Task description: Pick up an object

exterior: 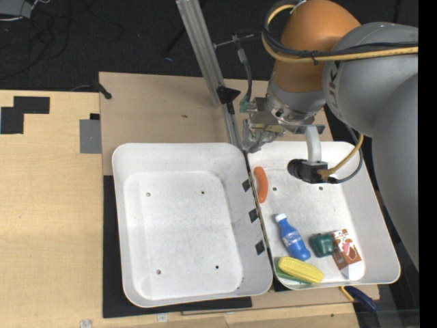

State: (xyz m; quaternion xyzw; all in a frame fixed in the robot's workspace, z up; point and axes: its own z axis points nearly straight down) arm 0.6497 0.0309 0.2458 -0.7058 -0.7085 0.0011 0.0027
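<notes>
Over the far end of the right bin (382, 251) the arm (369, 67) is reaching in from the right, its orange band (314, 26) sitting above the wrist. The gripper (259, 137) is hanging close to that bin's far left corner, just beyond the carrot (261, 184); whether it is open or closed I cannot tell, since the wrist is hiding it, and nothing is showing in its grasp.

The carrot is lying against the right bin's left wall, pointing along it. Nearer the camera, a blue bottle (291, 237) is lying tilted, its white cap toward the carrot. A corn cob (299, 270) is resting at the near edge, just beside the bottle's base. A dark green object (322, 244) is sitting to the right of the bottle, touching a small red and white carton (346, 251).

The left bin (136, 157) is lying alongside, the two bins meeting at a shared edge with black clips (253, 214). A metal rail (205, 53) is slanting up behind the bins
</notes>
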